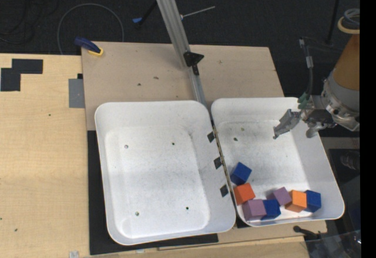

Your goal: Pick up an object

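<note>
Camera view: claw [292, 124] hovers over right bin [329, 163]; its grip state can't be told.

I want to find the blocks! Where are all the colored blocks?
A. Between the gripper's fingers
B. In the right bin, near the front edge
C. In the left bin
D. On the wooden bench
B: the blue block, orange block and purple block sit with the others along the right bin's front edge.
</note>
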You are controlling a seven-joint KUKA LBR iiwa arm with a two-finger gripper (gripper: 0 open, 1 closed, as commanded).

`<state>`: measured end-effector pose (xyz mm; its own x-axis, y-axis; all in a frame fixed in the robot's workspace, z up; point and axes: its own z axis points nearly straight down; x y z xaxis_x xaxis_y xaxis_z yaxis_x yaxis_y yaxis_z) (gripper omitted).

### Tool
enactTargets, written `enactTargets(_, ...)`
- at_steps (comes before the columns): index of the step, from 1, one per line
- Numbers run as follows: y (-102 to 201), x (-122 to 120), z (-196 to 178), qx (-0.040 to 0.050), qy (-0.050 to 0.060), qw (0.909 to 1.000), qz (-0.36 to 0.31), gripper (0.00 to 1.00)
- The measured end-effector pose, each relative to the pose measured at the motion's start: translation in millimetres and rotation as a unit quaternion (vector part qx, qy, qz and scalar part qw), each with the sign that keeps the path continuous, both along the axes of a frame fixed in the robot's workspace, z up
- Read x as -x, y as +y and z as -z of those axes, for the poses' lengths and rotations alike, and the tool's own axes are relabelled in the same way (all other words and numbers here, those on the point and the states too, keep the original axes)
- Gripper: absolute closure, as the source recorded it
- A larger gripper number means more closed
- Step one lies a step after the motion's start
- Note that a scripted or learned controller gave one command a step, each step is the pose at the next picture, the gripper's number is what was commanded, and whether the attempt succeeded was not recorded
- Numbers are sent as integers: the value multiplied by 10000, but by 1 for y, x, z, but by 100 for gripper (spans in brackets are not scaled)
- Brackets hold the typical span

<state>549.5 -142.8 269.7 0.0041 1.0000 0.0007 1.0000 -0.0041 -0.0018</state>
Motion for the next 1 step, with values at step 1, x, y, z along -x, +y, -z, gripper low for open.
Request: enactTargets(1, -15, 54, 98, -13, 56, 10000, -7, 0)
